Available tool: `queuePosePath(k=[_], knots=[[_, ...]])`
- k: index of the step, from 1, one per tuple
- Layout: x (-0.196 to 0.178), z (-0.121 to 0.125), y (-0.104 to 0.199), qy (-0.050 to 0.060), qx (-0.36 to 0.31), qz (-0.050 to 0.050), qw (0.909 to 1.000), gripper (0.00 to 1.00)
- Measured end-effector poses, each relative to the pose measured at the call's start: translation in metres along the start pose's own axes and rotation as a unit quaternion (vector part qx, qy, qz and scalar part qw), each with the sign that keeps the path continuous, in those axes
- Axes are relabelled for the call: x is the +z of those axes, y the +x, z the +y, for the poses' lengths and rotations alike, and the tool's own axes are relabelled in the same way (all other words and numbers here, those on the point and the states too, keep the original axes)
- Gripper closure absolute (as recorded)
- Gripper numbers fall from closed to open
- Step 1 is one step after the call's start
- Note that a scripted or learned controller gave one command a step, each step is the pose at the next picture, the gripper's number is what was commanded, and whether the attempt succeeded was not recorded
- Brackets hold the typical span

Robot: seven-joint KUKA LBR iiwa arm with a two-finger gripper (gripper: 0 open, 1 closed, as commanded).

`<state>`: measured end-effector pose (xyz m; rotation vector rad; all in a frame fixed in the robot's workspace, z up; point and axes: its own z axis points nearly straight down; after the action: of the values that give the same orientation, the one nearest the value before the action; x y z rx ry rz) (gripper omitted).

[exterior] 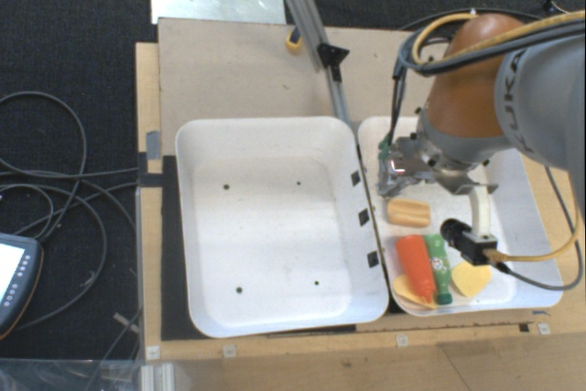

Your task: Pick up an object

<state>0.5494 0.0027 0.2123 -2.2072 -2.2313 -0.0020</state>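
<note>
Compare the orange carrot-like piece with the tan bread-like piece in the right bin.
The carrot-like piece is orange-red, long and tapered; the bread-like piece is pale tan, short and rounded. The carrot-like piece lies along the bin's length, the bread-like piece across it, closer to the gripper. Both lie in the right bin.

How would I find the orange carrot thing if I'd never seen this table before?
Look in the right white bin, the one beneath the grey and orange arm. Near its front edge lies the toy carrot, just below a tan bread roll. It is the only bright orange-red piece, lying right beside a green marker-like stick.
</note>
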Motion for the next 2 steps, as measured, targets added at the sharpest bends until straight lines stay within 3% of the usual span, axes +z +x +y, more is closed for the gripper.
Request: queuePosePath(k=[2], knots=[[-0.017, -0.023, 0.093, 0.0, 0.0, 0.0, 1.0, 1.0]])
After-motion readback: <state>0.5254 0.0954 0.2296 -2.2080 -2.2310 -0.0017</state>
